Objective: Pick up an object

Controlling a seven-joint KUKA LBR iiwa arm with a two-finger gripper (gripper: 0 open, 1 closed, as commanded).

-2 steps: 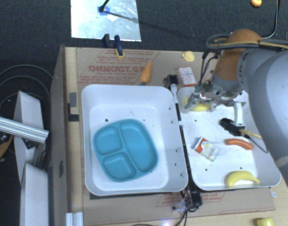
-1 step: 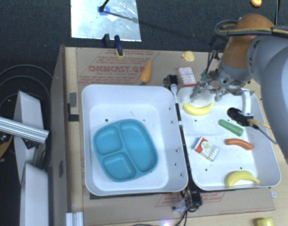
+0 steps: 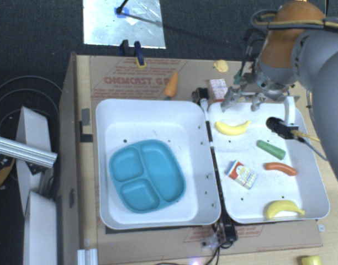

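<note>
Two shallow white bins sat side by side on the bench. In the left bin [image 3: 111, 126] lay a blue divided tray [image 3: 147, 174] with three compartments. The right bin [image 3: 318, 195] held several small objects: a yellow banana [image 3: 232, 127] near its upper left corner, a green stick-shaped piece [image 3: 270, 147] towards the middle right, an orange-red sausage-shaped piece [image 3: 280, 168] just below the green one, a small white and red carton [image 3: 241, 173] lying tilted near the centre, and a second banana [image 3: 283, 208] at the lower right by the rim. The grey arm [image 3: 315, 54] with its orange band reached in from the right, and the gripper [image 3: 243, 99] hung over the far edge of the right bin, above and just beyond the upper banana. Its metal fingers [image 3: 230, 99] stood apart with nothing between them. A black cylindrical part [image 3: 279, 127] jutted over the bin near the green piece. Behind the bins, on the cardboard, lay an orange carrot-like piece [image 3: 171, 85], a small patterned cube [image 3: 217, 88] and a yellow lump [image 3: 221, 65].
</note>
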